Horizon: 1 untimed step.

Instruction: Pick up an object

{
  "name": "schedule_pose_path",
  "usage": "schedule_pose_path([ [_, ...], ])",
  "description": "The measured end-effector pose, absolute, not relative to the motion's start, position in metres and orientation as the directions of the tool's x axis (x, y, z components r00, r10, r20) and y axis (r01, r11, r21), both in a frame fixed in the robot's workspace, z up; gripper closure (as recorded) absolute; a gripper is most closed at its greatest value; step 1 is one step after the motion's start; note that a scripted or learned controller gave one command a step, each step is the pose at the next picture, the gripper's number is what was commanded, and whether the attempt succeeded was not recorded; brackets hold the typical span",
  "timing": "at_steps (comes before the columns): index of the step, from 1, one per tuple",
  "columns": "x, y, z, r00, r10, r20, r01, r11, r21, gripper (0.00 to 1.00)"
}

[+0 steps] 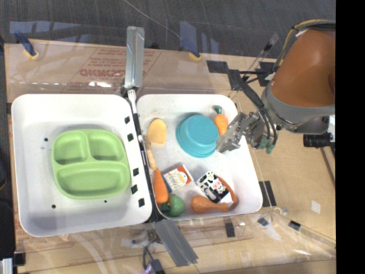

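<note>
My gripper [232, 136] hangs over the right edge of the right bin [245, 158], just right of an upturned blue bowl [197, 135]. Nothing shows between its fingers. A small carrot [220, 122] lies beside the bowl, close to the gripper. A yellow lemon-like piece [157, 132] rests at the bin's left. Along the front lie an orange carrot [161, 186], a small juice carton [177, 178], a green round fruit [176, 205], a black-and-white cow-print carton [210, 187] and a brown drumstick-like piece [210, 204].
The left bin [28, 153] holds a green divided plate [90, 163]. A metal bar [134, 56] stands at the back between the two bins. The arm's orange band and grey wrist [302, 84] loom at the right.
</note>
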<state>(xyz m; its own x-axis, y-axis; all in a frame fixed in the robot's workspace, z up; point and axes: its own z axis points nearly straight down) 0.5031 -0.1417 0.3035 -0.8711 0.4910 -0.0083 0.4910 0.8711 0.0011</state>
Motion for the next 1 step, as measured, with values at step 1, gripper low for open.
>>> schedule_pose_path([
  [1, 0.5181, -0.211, 0.1258, -0.749, 0.662, -0.003, 0.662, 0.749, 0.001, 1.0],
])
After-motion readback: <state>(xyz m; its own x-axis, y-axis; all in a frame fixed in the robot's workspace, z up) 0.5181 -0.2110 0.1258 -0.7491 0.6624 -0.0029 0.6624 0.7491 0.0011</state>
